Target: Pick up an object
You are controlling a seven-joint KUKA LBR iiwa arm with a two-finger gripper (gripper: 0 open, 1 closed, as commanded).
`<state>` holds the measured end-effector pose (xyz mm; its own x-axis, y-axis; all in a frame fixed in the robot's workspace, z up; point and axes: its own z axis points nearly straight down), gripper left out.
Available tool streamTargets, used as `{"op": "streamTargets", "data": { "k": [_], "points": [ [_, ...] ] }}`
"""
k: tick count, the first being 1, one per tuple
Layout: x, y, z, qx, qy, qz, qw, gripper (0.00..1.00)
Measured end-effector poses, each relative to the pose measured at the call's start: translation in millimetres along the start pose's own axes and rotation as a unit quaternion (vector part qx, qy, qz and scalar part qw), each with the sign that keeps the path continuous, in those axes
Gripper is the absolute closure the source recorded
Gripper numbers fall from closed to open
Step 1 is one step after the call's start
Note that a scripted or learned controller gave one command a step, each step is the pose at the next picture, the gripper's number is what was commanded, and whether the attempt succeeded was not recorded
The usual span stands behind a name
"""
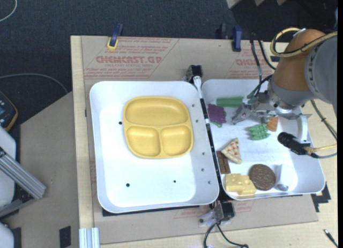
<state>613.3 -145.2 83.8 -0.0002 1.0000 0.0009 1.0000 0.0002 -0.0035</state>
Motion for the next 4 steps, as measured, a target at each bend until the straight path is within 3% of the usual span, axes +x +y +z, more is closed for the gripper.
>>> {"op": "streamTargets", "data": {
  "k": [1,4],
  "points": [
    [-0.2,0.7,-11.7,-0.002,0.000,0.001,1.0000,1.00],
    [-6.6,-5.2,-143.2,-0.004,-0.001,0.000,1.0000,1.00]
  ]
}}
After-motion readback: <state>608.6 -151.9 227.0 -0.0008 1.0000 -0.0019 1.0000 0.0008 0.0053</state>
